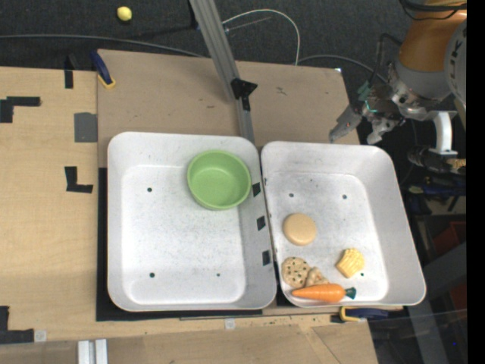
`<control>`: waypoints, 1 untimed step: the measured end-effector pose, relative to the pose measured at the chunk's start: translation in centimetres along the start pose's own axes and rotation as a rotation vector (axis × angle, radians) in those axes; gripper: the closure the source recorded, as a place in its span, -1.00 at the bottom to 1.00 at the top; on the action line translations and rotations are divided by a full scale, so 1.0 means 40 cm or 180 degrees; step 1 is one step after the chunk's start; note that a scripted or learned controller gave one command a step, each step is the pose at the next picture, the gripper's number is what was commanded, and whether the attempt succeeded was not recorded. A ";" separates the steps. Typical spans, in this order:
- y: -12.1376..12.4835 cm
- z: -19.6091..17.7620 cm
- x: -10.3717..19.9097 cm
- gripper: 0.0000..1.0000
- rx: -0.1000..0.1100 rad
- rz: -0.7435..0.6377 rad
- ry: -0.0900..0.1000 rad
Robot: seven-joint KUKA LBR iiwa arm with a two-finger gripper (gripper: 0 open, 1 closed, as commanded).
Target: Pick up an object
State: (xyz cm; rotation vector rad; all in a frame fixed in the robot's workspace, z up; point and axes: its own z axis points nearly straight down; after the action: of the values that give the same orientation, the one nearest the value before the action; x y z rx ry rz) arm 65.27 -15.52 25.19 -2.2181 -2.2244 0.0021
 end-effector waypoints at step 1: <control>0.000 0.000 0.000 -1.00 0.0001 0.0001 -0.0001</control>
State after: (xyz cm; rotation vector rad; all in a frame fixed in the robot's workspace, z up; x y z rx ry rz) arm 65.26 -15.53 25.19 -2.2184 -2.2240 0.0029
